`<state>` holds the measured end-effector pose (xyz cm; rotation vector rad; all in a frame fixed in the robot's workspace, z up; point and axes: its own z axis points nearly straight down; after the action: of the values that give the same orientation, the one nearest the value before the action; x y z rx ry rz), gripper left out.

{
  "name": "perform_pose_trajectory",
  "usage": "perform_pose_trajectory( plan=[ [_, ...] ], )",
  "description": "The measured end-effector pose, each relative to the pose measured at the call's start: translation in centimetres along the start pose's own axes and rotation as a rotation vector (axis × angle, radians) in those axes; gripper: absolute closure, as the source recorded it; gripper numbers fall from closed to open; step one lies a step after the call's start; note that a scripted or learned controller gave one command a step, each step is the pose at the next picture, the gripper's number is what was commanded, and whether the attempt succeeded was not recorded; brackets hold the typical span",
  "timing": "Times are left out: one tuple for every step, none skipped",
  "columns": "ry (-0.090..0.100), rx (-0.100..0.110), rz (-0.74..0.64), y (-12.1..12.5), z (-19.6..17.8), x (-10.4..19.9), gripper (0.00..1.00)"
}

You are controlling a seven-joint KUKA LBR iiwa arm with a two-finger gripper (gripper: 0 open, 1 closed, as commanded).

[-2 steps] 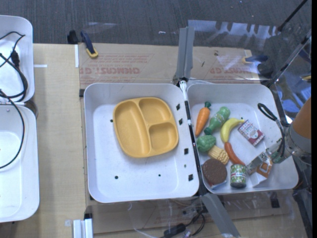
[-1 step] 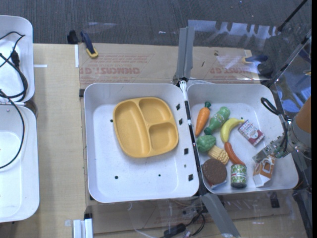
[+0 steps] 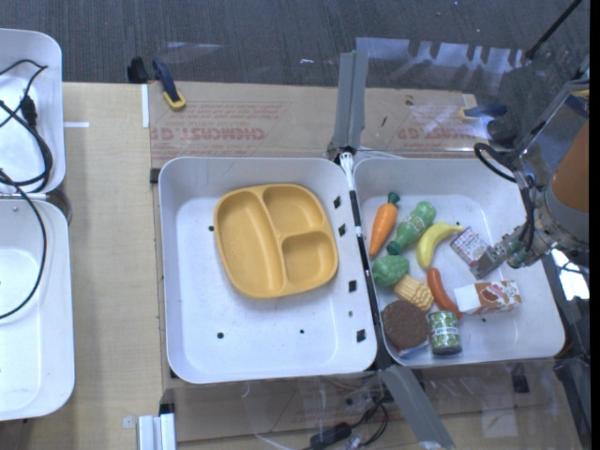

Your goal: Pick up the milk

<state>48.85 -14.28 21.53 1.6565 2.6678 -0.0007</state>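
A tan bench [image 3: 112,251] is carrying two shallow white bins: the left bin [image 3: 187,345] and the right bin [image 3: 525,340] are sitting touching, side by side. A blue-and-yellow tool [image 3: 169,87] is lying near the bench's far edge.

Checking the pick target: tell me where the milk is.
The milk carton lies in the right bin, near its right wall, right of the hot dog, just below the tool.

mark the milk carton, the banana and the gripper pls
milk carton [image 3: 496,295], camera view, on its orange and white side face.
banana [image 3: 433,242], camera view, middle of the yellow curve.
gripper [image 3: 503,254], camera view, at the fingertips over the right bin.
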Motion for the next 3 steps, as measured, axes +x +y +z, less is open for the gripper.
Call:
perform_pose_trajectory(
  plan=[
    [0.0, 0.0, 0.001, 0.0, 0.0, 0.0, 0.0],
    [0.002, 0.001, -0.259, -4.0, 5.9, -5.6, 0.0],
    [0.0, -0.001, -0.183, -2.5, 12.3, -5.3, 0.0]
  ],
)
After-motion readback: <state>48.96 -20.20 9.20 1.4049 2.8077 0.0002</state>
